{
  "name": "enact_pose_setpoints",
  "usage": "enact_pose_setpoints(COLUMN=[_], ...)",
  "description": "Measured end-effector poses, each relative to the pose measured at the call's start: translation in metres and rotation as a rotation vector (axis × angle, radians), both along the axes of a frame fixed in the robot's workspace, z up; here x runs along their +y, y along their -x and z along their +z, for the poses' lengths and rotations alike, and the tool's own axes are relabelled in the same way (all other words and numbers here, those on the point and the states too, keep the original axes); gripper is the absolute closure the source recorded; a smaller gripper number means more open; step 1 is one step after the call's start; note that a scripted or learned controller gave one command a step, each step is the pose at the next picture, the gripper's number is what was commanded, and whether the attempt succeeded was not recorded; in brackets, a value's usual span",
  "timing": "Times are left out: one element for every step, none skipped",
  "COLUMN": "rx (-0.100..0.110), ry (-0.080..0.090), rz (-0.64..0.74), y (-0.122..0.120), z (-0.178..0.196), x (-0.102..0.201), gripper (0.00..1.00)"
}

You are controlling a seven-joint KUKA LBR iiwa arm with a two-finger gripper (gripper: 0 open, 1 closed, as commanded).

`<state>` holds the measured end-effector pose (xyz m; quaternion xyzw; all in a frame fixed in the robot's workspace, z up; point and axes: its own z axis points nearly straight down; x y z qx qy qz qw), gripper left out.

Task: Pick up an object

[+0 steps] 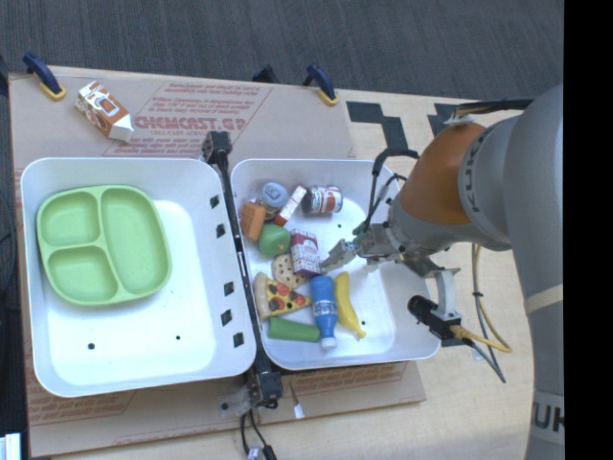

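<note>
camera view | arm point(450, 185) in from right | claw point(337, 255) over right bin point(379, 330) | grip unclear

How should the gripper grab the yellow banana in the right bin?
Probably take the banana across its middle, from straight above. It lies flat and slim; the blue bottle crowds one side, the other faces bare floor of the right bin, so set jaws across its width.

Robotics lab, grey arm point(498, 180) over a bench point(450, 420), cardboard sheet point(192, 113) clamped down, two white bins point(124, 348), carpet floor point(192, 17).
</note>
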<state>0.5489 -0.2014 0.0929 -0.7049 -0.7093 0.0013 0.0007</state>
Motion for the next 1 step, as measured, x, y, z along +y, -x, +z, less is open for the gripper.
enact_pose_setpoints(rx=[-0.003], ry=[0.004], rz=[0.005], y=[-0.0015], z=[0.0111], x=[-0.001], gripper=[1.0])
